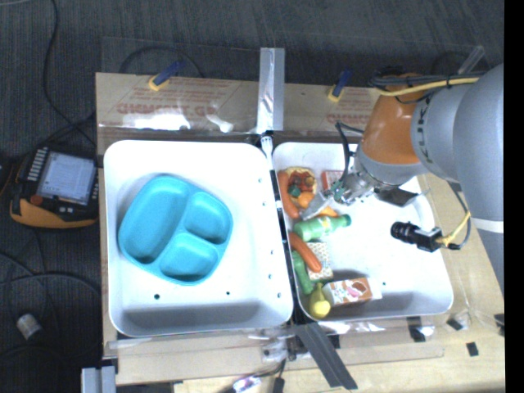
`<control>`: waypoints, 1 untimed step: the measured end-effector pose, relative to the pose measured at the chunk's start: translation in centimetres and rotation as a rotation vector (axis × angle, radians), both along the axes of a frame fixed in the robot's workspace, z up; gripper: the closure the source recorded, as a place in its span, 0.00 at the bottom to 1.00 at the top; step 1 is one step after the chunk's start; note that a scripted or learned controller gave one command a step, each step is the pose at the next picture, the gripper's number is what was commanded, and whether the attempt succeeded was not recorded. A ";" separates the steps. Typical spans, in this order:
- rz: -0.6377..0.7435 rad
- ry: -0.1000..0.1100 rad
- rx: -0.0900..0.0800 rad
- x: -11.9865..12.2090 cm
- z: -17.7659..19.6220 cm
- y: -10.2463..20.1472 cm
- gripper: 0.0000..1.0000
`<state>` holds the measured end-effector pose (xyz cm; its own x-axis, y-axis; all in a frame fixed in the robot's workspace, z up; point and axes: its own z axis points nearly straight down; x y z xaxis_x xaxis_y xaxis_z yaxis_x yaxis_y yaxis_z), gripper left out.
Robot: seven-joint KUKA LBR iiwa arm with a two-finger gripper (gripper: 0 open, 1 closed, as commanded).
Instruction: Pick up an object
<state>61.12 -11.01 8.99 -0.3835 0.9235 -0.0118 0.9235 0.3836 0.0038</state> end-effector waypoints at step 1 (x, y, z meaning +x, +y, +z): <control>0.000 0.000 0.005 0.1 0.8 0.2 1.00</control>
